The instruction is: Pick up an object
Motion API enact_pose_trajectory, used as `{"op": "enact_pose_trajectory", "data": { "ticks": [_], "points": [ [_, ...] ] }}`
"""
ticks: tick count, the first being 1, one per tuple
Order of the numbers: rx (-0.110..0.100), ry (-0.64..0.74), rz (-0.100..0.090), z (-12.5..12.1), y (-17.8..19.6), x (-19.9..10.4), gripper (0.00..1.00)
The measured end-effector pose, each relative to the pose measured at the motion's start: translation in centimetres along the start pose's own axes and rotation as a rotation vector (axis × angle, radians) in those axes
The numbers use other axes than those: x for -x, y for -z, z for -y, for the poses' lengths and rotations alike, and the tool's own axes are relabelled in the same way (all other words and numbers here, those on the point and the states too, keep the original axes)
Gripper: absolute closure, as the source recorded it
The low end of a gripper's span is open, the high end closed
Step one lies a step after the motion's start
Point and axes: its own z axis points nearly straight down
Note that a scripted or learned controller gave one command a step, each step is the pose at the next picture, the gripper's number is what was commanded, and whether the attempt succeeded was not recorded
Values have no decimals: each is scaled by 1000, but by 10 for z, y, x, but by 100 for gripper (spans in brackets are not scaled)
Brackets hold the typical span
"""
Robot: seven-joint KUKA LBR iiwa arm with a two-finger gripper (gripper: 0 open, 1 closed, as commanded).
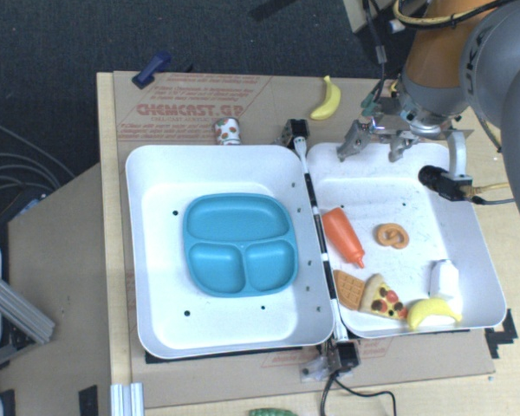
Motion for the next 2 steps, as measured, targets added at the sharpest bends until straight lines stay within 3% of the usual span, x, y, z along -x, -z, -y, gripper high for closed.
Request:
{"op": "enact_pose_trajectory", "data": {
  "ticks": [1,2],
  "points": [
    [-1,0,-1,15,-99,23,0],
    [2,0,-1,14,-88,23,100]
  ]
}}
